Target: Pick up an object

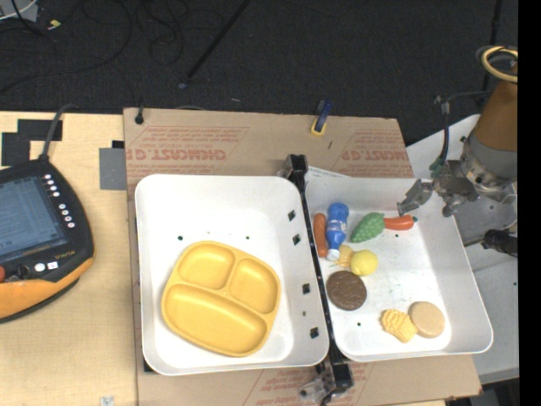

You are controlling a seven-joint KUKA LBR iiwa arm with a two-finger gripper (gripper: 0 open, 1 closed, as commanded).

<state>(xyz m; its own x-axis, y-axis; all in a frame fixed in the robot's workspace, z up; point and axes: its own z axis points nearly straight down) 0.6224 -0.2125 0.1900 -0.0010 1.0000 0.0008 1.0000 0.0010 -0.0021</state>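
Dark floor with loose cables fills the top of my feed, and below it the counter (84, 134) runs pale and woody, with a sheet of printed cardboard (254, 146) under both bins. Starting at the far left, I see an orange-and-black teach pendant (38, 235) lying on the counter with its screen up. Next comes the left bin (211, 197), and a yellow divided tray (221, 298) lies flat in its lower half, three compartments facing up. A black clip strip (306, 252) marks the seam where the two bins meet. In the right bin (439, 260) the small items cluster toward the left and lower parts: an orange-red sausage shape (319, 233) along the left wall, a blue-and-white bottle (337, 225) just beside it, a green leafy piece (368, 227), a yellow ball (363, 263), a round brown disc (347, 290), then a yellow ridged piece (397, 324) touching a tan round cookie shape (427, 319) near the front right corner. A small red-orange piece (400, 222) lies close to the green one, right below the pincer (413, 200). The pincer hangs over the upper right part of that bin, coming in from the grey arm (490, 142) at the right edge; from here I cannot tell how far apart it is set, and I see nothing gripped in it.
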